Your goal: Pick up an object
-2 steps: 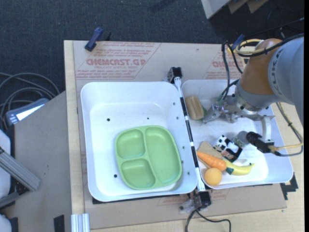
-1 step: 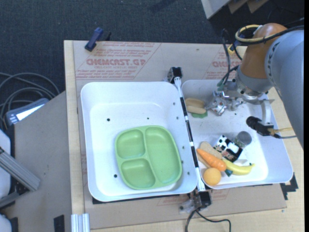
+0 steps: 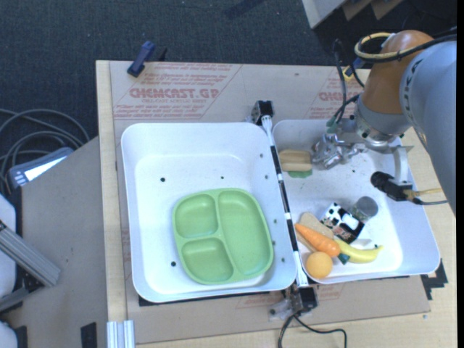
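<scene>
1. We see the gripper (image 3: 330, 151) low in the right bin (image 3: 420, 241), just right of a tan and green sponge (image 3: 296, 162).
2. We cannot tell its state.
3. Near that bin's front lie a carrot (image 3: 317, 238), an orange (image 3: 318, 264), a banana (image 3: 360, 252) and a black-and-white toy (image 3: 341, 220).
4. The left bin (image 3: 145, 158) holds a green divided plate (image 3: 220, 235).

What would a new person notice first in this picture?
Probably the green divided plate, lying alone in the left bin. Next, the colourful heap at the near end of the right bin: a carrot, an orange and a banana. The gripper hangs over that bin's far end, beside a sponge.
</scene>
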{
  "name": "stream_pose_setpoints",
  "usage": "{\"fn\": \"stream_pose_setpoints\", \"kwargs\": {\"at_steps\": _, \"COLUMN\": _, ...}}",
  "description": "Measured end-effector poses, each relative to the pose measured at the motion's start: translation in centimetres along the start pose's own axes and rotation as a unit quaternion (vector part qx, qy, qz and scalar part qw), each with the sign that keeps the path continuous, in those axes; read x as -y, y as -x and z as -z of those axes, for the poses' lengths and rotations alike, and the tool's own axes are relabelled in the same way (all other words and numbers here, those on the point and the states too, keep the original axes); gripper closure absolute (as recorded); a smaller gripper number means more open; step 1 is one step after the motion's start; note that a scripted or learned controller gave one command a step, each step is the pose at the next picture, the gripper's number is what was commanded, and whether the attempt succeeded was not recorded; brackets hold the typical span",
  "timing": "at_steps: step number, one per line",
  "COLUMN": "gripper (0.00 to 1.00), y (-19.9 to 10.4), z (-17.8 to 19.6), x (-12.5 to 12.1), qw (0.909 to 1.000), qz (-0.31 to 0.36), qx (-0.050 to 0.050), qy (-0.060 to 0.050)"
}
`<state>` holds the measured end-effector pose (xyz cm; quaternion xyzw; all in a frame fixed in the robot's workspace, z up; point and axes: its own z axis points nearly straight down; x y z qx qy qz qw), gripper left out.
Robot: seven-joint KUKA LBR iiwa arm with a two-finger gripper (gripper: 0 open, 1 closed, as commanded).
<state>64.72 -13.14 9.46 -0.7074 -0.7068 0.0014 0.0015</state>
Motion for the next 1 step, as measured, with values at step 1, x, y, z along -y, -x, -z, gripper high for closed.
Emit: {"fn": "stream_pose_setpoints", "kwargs": {"at_steps": 1, "gripper": 1.00, "y": -7.49, "z": 9.01, "x": 8.50, "qw": 1.0000, "qz": 0.001, "qx": -0.001, "qy": 0.002}}
